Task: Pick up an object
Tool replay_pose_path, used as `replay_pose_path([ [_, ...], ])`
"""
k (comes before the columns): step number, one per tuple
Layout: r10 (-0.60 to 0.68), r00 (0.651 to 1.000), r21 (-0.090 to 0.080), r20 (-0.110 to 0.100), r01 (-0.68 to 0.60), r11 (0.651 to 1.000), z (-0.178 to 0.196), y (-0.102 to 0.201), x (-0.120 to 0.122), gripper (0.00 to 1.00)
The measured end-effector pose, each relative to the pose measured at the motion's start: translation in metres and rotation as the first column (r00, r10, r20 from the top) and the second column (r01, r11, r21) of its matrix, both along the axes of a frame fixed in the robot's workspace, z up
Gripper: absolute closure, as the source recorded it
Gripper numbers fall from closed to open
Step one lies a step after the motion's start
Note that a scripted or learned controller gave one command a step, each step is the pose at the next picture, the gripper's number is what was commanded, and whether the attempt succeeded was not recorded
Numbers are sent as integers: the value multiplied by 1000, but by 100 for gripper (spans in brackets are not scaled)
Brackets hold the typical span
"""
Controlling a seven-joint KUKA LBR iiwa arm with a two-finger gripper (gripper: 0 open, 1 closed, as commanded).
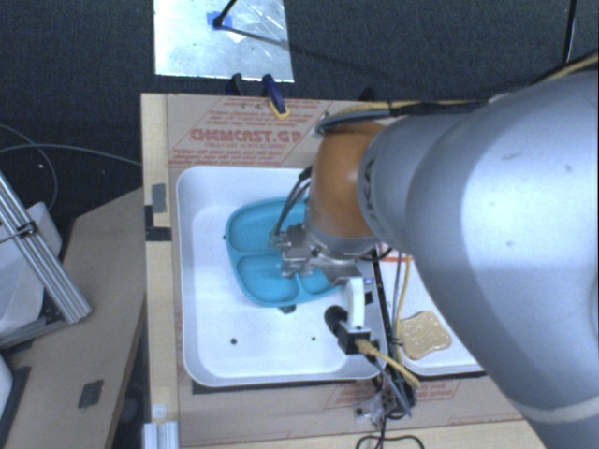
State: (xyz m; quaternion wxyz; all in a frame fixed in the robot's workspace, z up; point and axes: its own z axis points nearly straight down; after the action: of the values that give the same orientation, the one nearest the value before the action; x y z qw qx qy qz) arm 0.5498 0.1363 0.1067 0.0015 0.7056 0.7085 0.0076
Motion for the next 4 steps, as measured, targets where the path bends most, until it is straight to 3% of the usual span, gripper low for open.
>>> replay_pose_path([
  [1,12,1000,8,-26,-11,1000,35,-23,17,100],
  [2,-3,1000,-7,21,3,1000,-15,-4,-56,100],
  [3,2,1000,1,-5,-2,1000,-13,1,23,100],
  [4,-2,1000,-8,28,2,1000,-12,36,-29,100],
])
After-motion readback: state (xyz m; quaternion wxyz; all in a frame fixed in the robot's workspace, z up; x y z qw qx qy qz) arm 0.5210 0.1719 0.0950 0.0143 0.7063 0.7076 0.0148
